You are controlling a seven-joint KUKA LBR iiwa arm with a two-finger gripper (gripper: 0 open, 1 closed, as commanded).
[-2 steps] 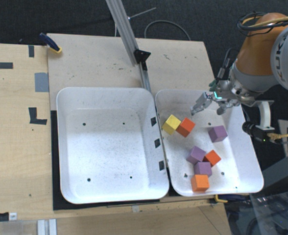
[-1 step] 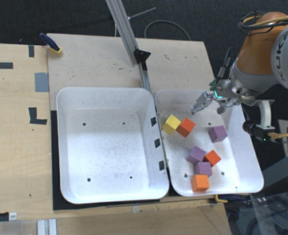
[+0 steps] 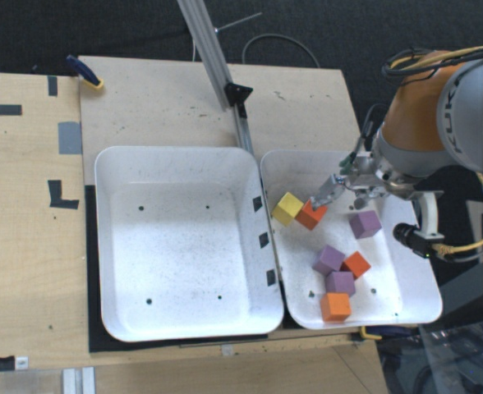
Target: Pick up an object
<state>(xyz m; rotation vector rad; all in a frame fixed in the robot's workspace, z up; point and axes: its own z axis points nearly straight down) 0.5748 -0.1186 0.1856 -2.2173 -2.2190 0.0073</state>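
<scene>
Orange block (image 3: pixel 310 216) looks like the target to me: it sits in the right bin (image 3: pixel 414 302), up near that bin's far-left corner, tilted on an edge and touching the yellow block (image 3: pixel 288 208) just to its left. The tool (image 3: pixel 319 201) is right down on it, coming in from the right at a slant, with the fingertips at the block's upper right side. Honestly I can't tell whether the tool is open or closed, since the tips are small and blur into the block, so I wouldn't call it a grip. My read is we're at the grasp step: reach done, block not yet lifted, because it's low in the bin and leaning against its yellow neighbour. For the next move I'd guess it needs to close squarely across the block's faces and then go straight up. With the block tilted like that, a pinch on a corner could squirt it out, and the yellow one is close enough to get nudged or dragged along. The rest of the pile is well apart nearer the front of the same bin: three purple blocks (image 3: pixel 365 223) (image 3: pixel 329 258) (image 3: pixel 340 282) and two more orange ones (image 3: pixel 356 263) (image 3: pixel 336 306). The left bin (image 3: pixel 110 171) on the desk (image 3: pixel 159 97) isn't involved at all.
</scene>
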